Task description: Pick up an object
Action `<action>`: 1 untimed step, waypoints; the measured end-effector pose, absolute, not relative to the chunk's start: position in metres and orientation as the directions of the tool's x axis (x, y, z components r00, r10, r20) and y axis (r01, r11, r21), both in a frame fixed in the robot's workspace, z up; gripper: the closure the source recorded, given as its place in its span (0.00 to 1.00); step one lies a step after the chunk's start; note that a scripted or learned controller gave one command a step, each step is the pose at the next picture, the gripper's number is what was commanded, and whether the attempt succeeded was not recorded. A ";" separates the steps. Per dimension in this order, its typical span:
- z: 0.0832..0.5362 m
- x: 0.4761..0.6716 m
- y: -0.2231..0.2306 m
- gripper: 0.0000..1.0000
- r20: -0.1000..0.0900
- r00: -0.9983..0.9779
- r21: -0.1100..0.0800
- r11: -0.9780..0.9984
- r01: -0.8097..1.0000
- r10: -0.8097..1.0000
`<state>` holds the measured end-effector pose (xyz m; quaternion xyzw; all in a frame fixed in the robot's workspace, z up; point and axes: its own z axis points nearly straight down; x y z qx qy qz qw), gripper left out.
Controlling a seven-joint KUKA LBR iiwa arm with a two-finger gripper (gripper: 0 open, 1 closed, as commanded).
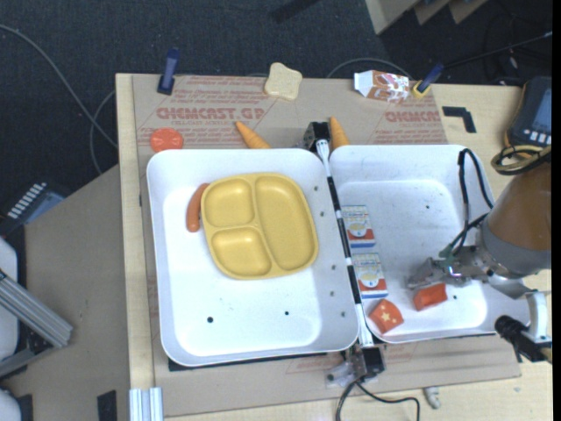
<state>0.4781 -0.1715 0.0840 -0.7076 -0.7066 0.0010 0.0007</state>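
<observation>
**Inspector:** Position of the claw (429, 274)?

**Assistant:** Lower right of the frame, inside the right bin (399, 169). It sits low over the bin floor, its tip just left of and above a red block (430, 297).

**Inspector:** Clenched or released?

**Assistant:** Cannot tell; the metal parts blur together. Nothing is seen between them, so I record no grasp.

**Inspector:** Other candidates?

**Assistant:** A red-orange piece with a pale mark (386, 316) lies near the bin's lower left corner. Two small cartons (361, 246) lie along the left wall.

**Inspector:** Risks?

**Assistant:** The claw appears offset from the red block. In my judgement, closing here could pinch only an edge, or push the block toward the bin's lower wall. A small, low item may also slip out on lifting.

**Inspector:** The left bin (175, 261)?

**Assistant:** It holds a yellow divided plate (259, 224) with an orange sausage (194, 209) beside it, well apart from the claw.
</observation>
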 end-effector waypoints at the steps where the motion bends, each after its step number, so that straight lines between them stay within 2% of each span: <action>1: 0.094 0.479 -0.171 1.00 -0.001 0.001 0.000 -0.001 1.000 1.000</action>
